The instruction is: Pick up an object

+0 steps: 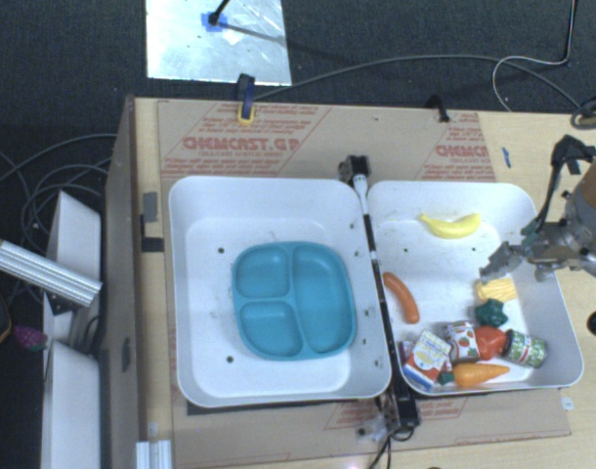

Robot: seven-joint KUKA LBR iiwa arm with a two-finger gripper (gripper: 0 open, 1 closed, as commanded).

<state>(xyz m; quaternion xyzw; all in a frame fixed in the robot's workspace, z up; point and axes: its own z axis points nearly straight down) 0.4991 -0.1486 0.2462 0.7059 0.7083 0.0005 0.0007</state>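
In the right bin (445, 198) lie a yellow banana (452, 225) near the back and an orange sausage (402, 297) by the divider. A yellow corn piece (496, 288) and a dark green toy (490, 312) lie toward the right. Along the front wall are a red ketchup bottle (489, 341), a green bottle (526, 350), a carrot (479, 372), a small can (461, 336) and a colourful carton (430, 353). My gripper (503, 260) hangs over the bin's right side, just above the corn piece, with nothing seen held.
The left bin (195, 213) holds a blue divided plate (294, 299). A black clip (357, 169) sits where the bins meet at the back. Cables run along the bench's back and right. The grey arm (581, 233) comes in over the right bin's right wall.
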